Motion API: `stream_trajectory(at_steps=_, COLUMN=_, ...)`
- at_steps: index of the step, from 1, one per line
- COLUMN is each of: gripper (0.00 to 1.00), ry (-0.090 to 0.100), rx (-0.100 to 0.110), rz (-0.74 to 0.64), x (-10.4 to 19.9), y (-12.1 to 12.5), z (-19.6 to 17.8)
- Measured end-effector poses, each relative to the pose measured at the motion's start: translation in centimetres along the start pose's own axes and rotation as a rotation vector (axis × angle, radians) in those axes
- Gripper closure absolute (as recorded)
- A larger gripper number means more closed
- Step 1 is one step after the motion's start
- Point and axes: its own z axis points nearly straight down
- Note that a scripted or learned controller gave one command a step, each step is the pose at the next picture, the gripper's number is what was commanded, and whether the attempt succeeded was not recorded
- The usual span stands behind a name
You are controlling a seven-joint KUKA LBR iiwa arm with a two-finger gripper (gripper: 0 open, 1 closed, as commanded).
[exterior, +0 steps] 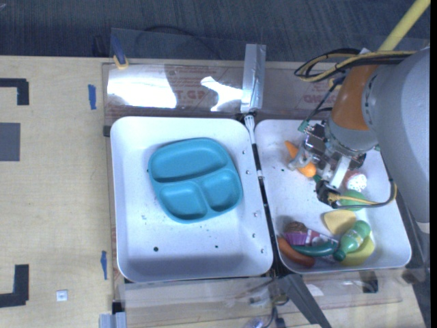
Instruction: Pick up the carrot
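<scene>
Apparently one carrot (301, 158) lies beside the claw (326, 176), whose grip I cannot tell.

The right-hand shallow white bin (273, 203) has bare floor along its left side. The grey arm's two-finger gripper (326, 166) crowds the orange carrot (305, 167) near the bin's far wall. A heap of plastic toy food (328, 241) blocks the near end.

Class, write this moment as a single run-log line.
task: pick up carrot | gripper low in right bin | carrot beside it, grasp unconfirmed | blue tray in left bin
</scene>
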Motion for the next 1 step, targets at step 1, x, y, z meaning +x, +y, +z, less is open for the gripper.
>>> stream_trajectory(at_steps=1, gripper=1.00, ry=-0.012, rx=0.033, rz=0.022, x=7.25, y=0.87, z=-8.37)
